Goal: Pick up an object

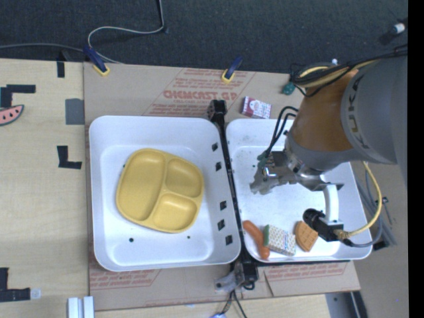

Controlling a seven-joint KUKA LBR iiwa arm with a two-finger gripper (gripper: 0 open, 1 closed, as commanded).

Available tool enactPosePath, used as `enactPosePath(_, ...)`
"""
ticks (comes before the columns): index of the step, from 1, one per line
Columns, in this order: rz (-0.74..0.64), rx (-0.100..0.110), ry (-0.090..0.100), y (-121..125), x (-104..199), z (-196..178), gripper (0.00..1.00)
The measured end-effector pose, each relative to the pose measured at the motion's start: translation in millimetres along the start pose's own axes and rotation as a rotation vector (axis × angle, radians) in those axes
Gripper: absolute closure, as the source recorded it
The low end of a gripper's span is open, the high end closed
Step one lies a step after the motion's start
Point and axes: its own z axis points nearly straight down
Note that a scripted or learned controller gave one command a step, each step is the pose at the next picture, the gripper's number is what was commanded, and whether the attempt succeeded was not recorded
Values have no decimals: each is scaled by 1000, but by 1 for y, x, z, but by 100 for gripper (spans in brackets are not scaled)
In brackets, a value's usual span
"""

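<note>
My gripper (264,179) hangs over the middle left of the right bin (246,140), above its bare white floor. Near that bin's front edge lie three small things. An orange sausage-shaped piece (255,238) is leftmost, a pale speckled block (281,240) lies beside it, and a tan round waffle-like piece (305,236) sits to the right. All three lie well in front of the gripper and apart from it. Nothing shows between the gripper and the floor.
The left bin (106,244) holds a yellow divided plate (159,189). A black divider (224,177) runs between the bins. Behind the right bin, a small red and white packet (255,107) lies on the cardboard. The arm's bulk covers the right bin's right side.
</note>
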Motion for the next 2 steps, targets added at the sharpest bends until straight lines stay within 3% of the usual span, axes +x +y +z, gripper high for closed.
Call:
enactPosePath(1,0,0,0,0,0,0,0)
enactPosePath(2,5,1,-2,-4,-63,60,0)
